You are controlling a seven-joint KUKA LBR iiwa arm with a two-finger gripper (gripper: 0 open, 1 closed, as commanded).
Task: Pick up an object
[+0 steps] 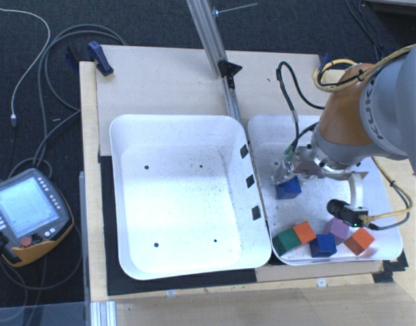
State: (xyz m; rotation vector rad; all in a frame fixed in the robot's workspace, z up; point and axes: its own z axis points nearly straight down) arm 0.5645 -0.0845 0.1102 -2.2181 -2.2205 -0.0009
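Gripper (289, 176) sits at blue block (288, 189) — grip state cannot be told — confirm seating before lifting straight up.

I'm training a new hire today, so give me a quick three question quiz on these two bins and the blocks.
1. True or false: the loose blocks lie in the right bin.
2. What colour is the block right at the gripper?
3. Which block sits furthest left in the front row: A green, B purple, C orange?

Key: 1 true. 2 blue. 3 A.
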